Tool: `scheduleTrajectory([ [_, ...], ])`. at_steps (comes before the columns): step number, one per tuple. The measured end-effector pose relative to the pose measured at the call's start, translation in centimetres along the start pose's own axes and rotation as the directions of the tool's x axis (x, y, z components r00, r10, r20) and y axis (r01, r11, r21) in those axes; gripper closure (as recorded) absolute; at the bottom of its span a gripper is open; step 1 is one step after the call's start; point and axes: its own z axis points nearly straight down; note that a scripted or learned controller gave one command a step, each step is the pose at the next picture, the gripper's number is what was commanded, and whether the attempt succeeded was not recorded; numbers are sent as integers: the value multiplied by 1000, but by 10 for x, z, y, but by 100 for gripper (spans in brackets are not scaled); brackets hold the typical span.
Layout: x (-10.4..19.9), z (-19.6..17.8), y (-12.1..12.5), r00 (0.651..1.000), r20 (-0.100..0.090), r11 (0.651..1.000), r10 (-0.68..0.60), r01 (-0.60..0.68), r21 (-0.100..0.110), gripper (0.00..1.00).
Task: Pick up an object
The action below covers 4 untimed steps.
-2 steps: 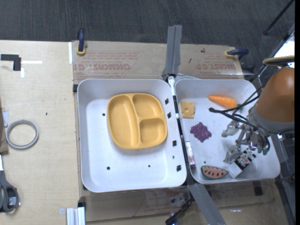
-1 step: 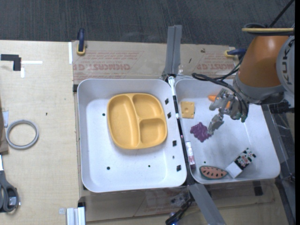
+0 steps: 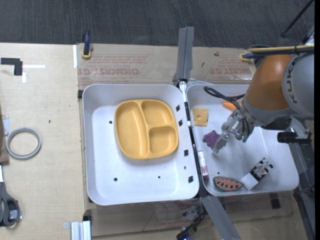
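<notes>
Pincer (image 3: 218,145) hangs over a crumpled purple piece (image 3: 210,138); its opening I cannot tell.

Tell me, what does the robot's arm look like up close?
The big grey robot arm is round and smooth, with a shiny orange band wrapped above its wrist. Dark letters mark its grey shell near the picture's edge. At the tip sits a small silvery metal gripper with thin fingers, and a black cable loops beside it.
</notes>
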Motion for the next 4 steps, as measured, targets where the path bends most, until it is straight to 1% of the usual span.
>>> scheduleTrajectory([
  [1, 6, -68, -41, 996, 1, 996, 86, -86, 0, 0],
  [2, -39, -1, -15, 912, 2, 912, 409, -409, -1, 0],
  [3, -72, 0, 10, 710, 2, 710, 705, -705, 1, 0],
  [4, 17, 1, 1, 712, 0, 712, 702, -702, 3, 0],
])
